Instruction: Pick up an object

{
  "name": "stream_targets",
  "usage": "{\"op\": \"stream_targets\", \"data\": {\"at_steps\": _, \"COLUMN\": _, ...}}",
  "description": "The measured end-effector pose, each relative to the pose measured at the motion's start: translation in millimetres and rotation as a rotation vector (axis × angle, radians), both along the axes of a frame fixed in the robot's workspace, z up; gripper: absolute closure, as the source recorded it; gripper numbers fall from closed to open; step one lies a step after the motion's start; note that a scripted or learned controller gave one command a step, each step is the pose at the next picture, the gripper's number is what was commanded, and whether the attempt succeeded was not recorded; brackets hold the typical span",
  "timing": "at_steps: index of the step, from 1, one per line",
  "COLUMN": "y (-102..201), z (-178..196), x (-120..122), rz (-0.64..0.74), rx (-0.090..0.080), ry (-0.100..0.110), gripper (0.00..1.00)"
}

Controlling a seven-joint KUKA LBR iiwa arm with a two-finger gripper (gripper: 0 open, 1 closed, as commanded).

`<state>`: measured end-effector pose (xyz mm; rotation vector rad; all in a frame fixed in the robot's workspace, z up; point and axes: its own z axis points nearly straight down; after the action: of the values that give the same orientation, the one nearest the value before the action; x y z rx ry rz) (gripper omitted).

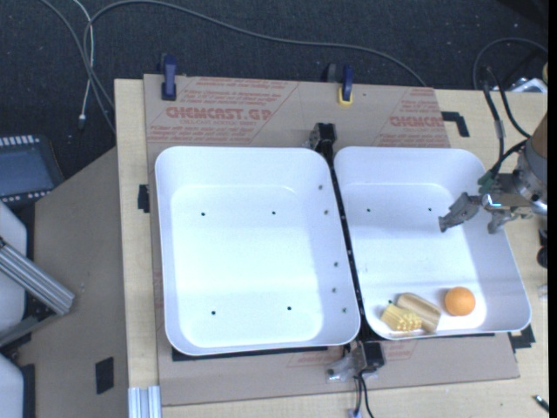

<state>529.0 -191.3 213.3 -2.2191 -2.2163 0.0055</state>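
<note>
At the near edge of the table (261, 381), a black clamp (361, 360) with a trailing cable is seen at the junction between the two bins. Just beyond it, in the near corner of the right bin (409, 168), three small objects are grouped. An orange ball (459, 301) lies nearest the right wall. To its left a tan, bread-like roll (419, 306) is found, and touching that roll on its near-left side a pale yellow ridged piece (400, 320) resembling a corn cob is seen. The ball is set slightly apart from the roll.

The left bin (252, 168) is seen beside the right one, their inner walls touching along a dark seam.

Farther back, the end effector (474, 214) is held over the right side of the right bin, entering from the right. Its two fingers are seen spread apart, one finger (454, 213) pointing left and downward, and nothing is seen between them. The three objects lie nearer the camera than the end effector, well apart from it, with the ball almost directly in front of it and the roll and ridged piece in front and to the left.

At the far edge of the table, two blue clamps (169, 75) are fixed to the printed board, and another black clamp (323, 135) sits at the far end of the seam.
</note>
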Motion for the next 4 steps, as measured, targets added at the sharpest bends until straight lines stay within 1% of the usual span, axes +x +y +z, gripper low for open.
{"op": "stream_targets", "data": {"at_steps": 1, "y": 0.2, "z": 3.5, "x": 1.6, "rz": 0.001, "rx": -0.002, "ry": -0.007, "gripper": 0.00}}
{"op": "stream_targets", "data": {"at_steps": 2, "y": -7.6, "z": -54.9, "x": 3.0, "rz": 0.001, "rx": 0.000, "ry": -0.002, "gripper": 0.00}}
{"op": "stream_targets", "data": {"at_steps": 3, "y": -4.5, "z": -117.2, "x": 3.4, "rz": 0.002, "rx": 0.000, "ry": -0.001, "gripper": 0.00}}
{"op": "stream_targets", "data": {"at_steps": 4, "y": -4.2, "z": -125.8, "x": 3.4, "rz": 0.002, "rx": -0.001, "ry": -0.005, "gripper": 0.00}}
